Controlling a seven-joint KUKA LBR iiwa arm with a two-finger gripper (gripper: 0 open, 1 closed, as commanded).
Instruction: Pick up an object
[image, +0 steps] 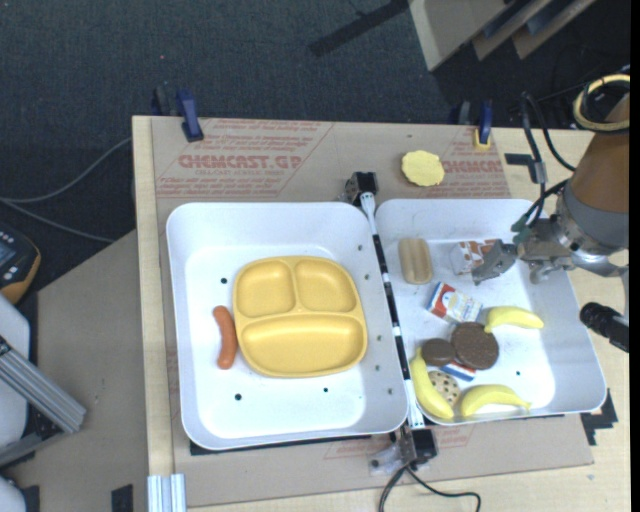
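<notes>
My gripper (508, 260) hangs low over the upper right part of the right bin (580, 375), beneath the grey wrist and orange band. Just left of it lies a small crumpled white and red packet (468, 256); I cannot make out whether they touch. Further left is a tan bread roll (415, 260). Below the gripper sit a small red, white and blue carton (450, 300), a yellow banana (513, 320) and two brown cookies (473, 348). Two more bananas (492, 398) lie along the front of that bin.
The left bin (190, 260) holds a yellow divided plate (298, 315) and an orange sausage (226, 335) beside it. A yellow disc (423, 168) lies on the bench behind the right bin. Blue clamps (188, 115) grip the bench's back edge.
</notes>
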